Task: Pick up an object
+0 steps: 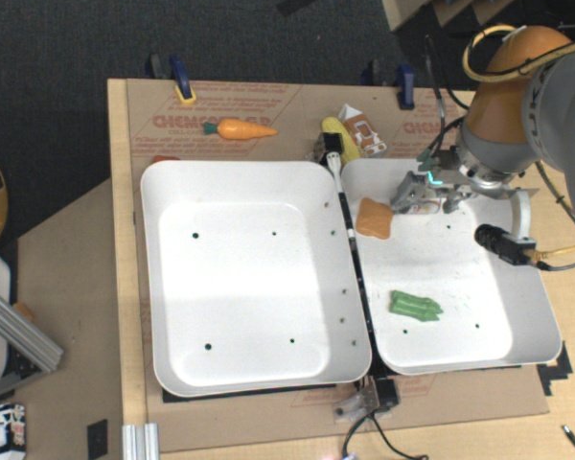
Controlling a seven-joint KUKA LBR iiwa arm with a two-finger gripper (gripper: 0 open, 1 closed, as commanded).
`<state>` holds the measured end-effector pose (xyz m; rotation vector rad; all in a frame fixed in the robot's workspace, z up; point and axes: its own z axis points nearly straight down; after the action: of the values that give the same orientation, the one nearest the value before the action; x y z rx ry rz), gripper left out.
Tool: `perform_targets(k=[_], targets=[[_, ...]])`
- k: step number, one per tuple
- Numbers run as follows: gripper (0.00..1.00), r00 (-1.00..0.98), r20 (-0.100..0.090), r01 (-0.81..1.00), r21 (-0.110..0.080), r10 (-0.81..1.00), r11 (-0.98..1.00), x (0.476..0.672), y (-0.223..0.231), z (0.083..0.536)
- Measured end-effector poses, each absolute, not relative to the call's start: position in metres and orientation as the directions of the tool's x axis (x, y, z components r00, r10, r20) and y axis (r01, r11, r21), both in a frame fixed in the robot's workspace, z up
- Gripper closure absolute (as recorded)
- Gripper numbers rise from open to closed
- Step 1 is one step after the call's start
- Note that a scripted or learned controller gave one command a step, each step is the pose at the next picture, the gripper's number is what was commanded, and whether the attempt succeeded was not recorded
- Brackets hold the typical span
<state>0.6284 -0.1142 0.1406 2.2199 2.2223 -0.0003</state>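
Note:
In the right bin lie two objects. An orange-brown block rests near the bin's upper left wall, and a green lumpy piece lies lower, near the middle. My gripper hangs over the top of the right bin, just right of the orange-brown block and apart from it. The grey arm with its orange band comes in from the upper right. Nothing is seen held in the gripper.
The left bin sits beside the right one. Outside the bins on the cardboard lie a toy carrot, a yellow-and-black item and a brown-and-white packet. Blue clamps hold the back edge.

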Motion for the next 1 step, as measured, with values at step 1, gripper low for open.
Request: perform_targets(k=[1], targets=[[0.00, 0.000, 0.002, 1.000, -0.006, 1.000, 0.000, 0.6379, -0.0914, 0.0820]])
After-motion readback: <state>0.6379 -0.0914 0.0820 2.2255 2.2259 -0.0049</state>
